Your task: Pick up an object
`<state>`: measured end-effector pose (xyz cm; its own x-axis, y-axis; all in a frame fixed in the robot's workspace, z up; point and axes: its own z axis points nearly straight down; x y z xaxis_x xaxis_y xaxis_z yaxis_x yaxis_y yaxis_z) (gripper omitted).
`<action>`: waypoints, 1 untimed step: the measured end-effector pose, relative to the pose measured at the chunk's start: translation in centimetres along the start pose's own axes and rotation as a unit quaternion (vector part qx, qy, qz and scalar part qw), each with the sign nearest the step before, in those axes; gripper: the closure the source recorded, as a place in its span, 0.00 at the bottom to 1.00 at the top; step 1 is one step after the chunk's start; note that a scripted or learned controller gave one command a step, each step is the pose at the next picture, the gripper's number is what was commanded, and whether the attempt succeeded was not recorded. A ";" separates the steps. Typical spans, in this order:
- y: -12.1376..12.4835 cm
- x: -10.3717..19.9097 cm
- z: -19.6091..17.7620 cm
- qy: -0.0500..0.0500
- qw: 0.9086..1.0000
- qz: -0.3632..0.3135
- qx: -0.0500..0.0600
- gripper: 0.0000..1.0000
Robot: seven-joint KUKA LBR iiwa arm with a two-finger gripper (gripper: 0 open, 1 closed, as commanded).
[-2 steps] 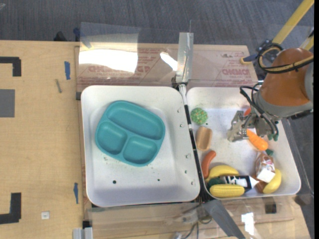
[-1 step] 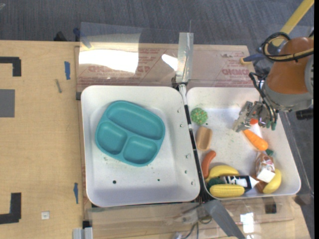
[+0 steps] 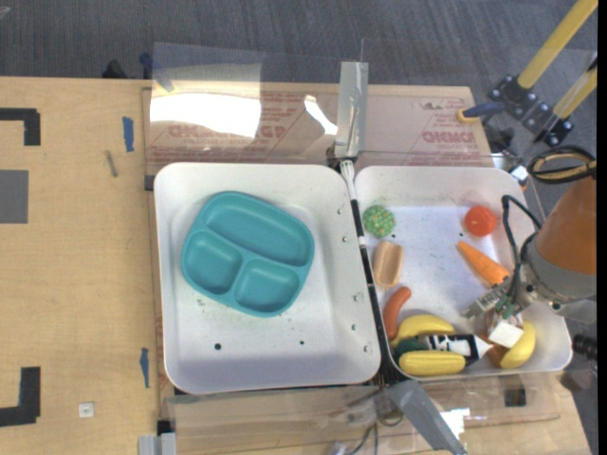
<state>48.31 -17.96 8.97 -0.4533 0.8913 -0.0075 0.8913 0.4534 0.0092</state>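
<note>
We see a pale wooden bench (image 3: 66, 282) with dark grey carpet (image 3: 285, 8) beyond it. The left bin (image 3: 190, 349) holds a smooth teal three-compartment tray (image 3: 248, 252). The right bin (image 3: 427, 226) carries toy food: a bumpy green ball (image 3: 378, 220), a tan bread roll (image 3: 387, 263), a red sausage (image 3: 395, 306), a glossy yellow banana (image 3: 424, 326), a carrot (image 3: 482, 263) and a red tomato (image 3: 480, 220). The end effector (image 3: 503, 303) sits low at the bin's right side, partly hidden by the orange-banded arm; we cannot tell its grip.

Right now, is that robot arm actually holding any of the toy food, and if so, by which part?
It cannot be told. The gripper is low in the right white bin, beside the orange toy carrot and the yellow toy banana.
</note>
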 end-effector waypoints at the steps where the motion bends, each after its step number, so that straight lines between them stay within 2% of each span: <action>1: 1.5 -5.2 0.1 0.003 0.990 0.144 0.000 1.00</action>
<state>52.01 -21.93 8.92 -0.1803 0.9836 0.0007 0.9836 0.1803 0.0103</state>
